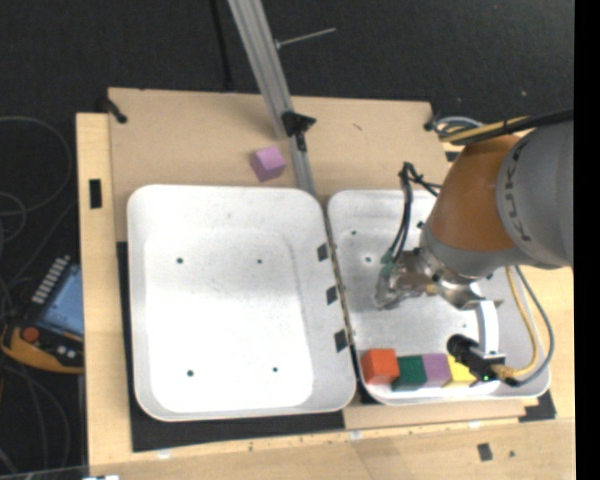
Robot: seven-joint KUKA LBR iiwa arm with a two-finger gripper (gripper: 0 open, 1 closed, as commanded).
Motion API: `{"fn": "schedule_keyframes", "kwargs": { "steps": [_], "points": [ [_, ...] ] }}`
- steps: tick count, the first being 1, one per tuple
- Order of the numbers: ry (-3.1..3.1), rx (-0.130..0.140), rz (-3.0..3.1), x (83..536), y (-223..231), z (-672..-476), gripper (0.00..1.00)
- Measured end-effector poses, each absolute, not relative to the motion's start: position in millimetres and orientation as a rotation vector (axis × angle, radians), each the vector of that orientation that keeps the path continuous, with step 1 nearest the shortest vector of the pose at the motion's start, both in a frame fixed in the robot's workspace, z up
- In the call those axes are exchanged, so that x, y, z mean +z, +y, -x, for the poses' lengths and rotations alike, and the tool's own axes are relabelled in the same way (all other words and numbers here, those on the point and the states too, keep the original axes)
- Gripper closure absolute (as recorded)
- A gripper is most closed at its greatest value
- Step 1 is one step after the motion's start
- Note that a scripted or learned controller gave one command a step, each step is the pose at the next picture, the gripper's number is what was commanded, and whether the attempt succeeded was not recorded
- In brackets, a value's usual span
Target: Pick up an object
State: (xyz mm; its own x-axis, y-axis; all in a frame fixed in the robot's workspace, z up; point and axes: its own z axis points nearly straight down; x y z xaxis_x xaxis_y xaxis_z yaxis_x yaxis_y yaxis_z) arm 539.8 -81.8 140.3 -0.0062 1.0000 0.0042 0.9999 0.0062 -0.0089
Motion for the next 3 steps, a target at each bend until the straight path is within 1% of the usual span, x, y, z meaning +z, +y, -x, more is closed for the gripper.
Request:
{"fn": "schedule_keyframes", "kwargs": {
  "steps": [1, 2, 3],
  "points": [
    [-2.219, -0.003, 2.228, 96, -112, -497.9, 1.00],
    [-2.223, -0.001, 2.229, 111, -156, -531.3, 1.00],
    [-2.217, -0.004, 2.234, 121, -155, -530.9, 1.00]
  ]
}}
